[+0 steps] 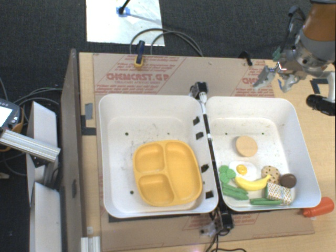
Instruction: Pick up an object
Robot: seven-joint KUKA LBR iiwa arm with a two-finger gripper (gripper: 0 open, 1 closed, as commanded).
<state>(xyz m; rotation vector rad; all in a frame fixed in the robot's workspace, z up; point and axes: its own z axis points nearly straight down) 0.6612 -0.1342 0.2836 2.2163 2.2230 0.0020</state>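
My gripper (276, 81) hangs open above the cardboard behind the right bin (300, 127), past its far rim, with nothing between its fingers. In that bin a tan round disc (246, 146) lies alone near the middle. At the bin's front sits a cluster: a fried egg (242, 169), a yellow banana (252, 182), a cookie (270, 172), a dark brown round piece (287, 180), a speckled block (279, 193), green leaves (226, 174) and green bean pods (234, 192). All these toys are well in front of the gripper.
The left bin (118, 140) holds a yellow three-compartment plate (167, 172). A black clip strip (204, 135) joins the two bins. An orange object (318, 207) lies on the bench outside the right bin's front corner. Cables and a blue-yellow clamp (139, 54) sit behind the bins.
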